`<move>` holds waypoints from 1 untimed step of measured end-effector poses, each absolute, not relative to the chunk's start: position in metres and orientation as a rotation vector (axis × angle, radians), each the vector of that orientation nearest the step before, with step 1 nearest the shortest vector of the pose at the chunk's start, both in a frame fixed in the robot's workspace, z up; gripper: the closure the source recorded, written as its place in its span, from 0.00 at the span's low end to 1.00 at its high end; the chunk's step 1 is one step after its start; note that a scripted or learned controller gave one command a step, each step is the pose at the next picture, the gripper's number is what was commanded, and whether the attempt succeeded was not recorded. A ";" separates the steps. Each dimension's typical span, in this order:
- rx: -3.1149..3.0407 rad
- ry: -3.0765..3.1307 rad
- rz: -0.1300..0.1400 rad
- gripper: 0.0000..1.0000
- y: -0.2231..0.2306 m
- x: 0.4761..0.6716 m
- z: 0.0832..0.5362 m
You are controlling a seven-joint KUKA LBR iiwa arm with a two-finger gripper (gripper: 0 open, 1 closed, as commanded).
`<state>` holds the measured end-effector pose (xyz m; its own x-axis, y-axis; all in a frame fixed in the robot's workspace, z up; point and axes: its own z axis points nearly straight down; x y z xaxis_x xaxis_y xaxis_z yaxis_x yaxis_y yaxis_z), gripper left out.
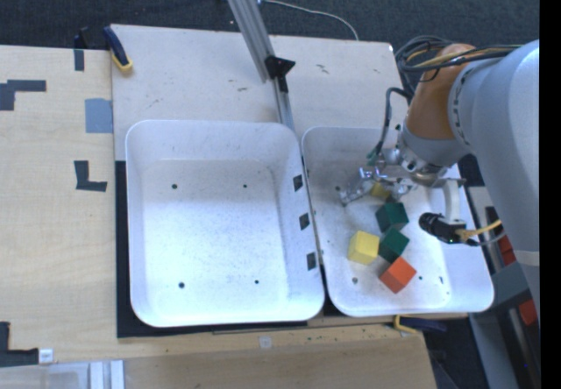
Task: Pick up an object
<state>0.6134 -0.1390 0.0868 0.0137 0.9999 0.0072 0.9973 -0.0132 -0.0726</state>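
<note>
Several blocks lie in the right bin (465, 291): a dark green block (392, 215), a second green block (394, 244) just below it, a yellow block (364, 247) and an orange block (399, 274) nearest the front. My gripper (354, 186) hangs low over the middle of this bin, up and left of the green blocks, its two metal fingers (345, 196) spread open and pointing left with nothing between them. A small yellow piece (379, 191) peeks out from under the gripper's body, mostly hidden.
The left bin (140, 203) sits beside the right one, sharing a raised middle wall (307, 221). A slanted metal rail (250, 19) ends near the bins' back edge. The arm and its cables (456, 107) cover the right bin's far right corner.
</note>
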 end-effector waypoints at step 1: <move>-2.216 -2.220 0.009 1.00 -0.134 0.627 0.101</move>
<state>0.6268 -0.1337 0.1010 -0.0020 1.0000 -0.0010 1.0000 0.0020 -0.0075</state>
